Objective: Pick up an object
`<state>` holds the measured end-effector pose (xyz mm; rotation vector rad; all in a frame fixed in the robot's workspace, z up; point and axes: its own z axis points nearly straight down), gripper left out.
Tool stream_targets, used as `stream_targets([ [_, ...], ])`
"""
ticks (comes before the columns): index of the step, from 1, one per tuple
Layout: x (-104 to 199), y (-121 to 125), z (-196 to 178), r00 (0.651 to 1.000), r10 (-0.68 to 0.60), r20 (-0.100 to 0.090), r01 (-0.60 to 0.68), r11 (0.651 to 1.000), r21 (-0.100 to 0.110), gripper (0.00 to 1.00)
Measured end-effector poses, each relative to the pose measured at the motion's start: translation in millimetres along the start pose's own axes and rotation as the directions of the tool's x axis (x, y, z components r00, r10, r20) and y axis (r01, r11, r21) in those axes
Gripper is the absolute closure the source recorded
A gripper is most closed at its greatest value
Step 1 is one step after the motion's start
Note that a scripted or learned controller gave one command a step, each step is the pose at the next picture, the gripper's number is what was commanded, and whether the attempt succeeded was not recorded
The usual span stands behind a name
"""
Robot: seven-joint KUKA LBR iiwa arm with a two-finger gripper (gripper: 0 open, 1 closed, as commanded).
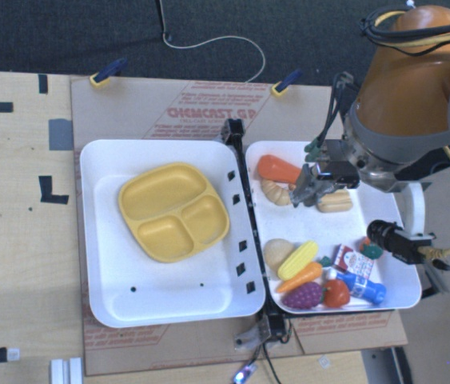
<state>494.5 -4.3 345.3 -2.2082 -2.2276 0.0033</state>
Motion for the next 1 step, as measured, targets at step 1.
stream_targets([
  [1, 78.9, -10.9, -35.7, 1.000, -0.001, 0.001, 0.001, 1.000, -0.006, 1.00],
])
